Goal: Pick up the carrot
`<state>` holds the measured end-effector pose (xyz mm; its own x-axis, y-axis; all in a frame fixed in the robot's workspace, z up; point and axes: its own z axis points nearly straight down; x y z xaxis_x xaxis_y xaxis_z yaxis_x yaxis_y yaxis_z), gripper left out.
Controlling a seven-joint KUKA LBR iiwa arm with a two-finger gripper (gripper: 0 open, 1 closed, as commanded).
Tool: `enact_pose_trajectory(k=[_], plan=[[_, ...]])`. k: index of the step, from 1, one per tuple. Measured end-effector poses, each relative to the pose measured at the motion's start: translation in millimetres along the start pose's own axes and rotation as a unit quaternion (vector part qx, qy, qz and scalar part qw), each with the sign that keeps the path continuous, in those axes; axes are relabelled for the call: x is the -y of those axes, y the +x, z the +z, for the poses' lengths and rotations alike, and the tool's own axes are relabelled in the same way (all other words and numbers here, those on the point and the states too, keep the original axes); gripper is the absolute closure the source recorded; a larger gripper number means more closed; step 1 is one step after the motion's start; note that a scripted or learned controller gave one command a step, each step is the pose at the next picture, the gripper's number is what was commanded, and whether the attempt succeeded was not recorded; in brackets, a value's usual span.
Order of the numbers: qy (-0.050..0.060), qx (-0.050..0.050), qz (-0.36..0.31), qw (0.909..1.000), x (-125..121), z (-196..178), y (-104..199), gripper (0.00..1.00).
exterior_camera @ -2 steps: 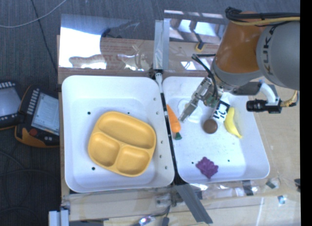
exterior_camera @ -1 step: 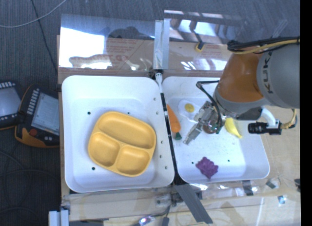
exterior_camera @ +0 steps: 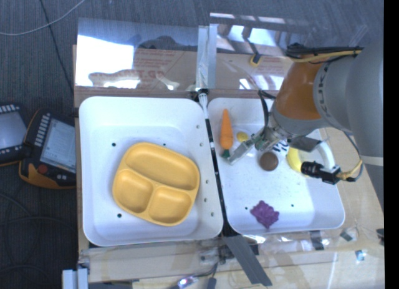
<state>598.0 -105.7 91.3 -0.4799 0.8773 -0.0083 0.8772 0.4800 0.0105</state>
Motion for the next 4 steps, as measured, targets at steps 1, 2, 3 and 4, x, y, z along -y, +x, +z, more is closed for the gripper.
enact_pose_trajectory(k=[1,2,3,4], plan=[[0.004,-0.004,-0.233,0.9724,-57.9,-92.7,21.5,0.00],[0.004,-0.004,-0.284,0.9588,-40.1,-39.4,-13.6,0.00],[-0.001,0.000,-0.220,0.9756,-40.7,0.5,-11.4,0.00],[0.000,0.001,0.035,0.9994,-44.6,1.0,-15.5,0.00]])
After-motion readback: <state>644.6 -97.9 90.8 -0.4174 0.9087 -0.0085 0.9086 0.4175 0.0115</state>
